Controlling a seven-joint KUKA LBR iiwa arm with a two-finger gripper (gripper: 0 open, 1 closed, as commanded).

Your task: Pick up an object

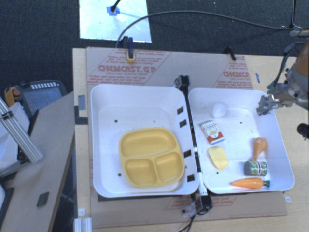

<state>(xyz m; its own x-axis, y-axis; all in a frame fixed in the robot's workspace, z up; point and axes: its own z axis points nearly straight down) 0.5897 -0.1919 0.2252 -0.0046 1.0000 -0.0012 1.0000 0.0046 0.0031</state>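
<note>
The right bin (285, 144) holds several small items: a white ball (219, 110) at the back, a red and white carton (212, 131), a pale yellow block (218, 157), a tan drumstick-shaped piece (259, 148), a small green-labelled can (255, 168) and an orange carrot (249, 183) by the front rim. My gripper (266, 104) hangs over the right bin's far right corner, clear of all of them and above the bin floor. Nothing shows between its fingers.
The left bin (104, 124) carries a yellow divided tray (151, 156). A black clamp strip (187, 124) runs between the two bins. A cable (203, 13) crosses the dark floor behind the bench. A grey side table (34, 178) stands at the left.
</note>
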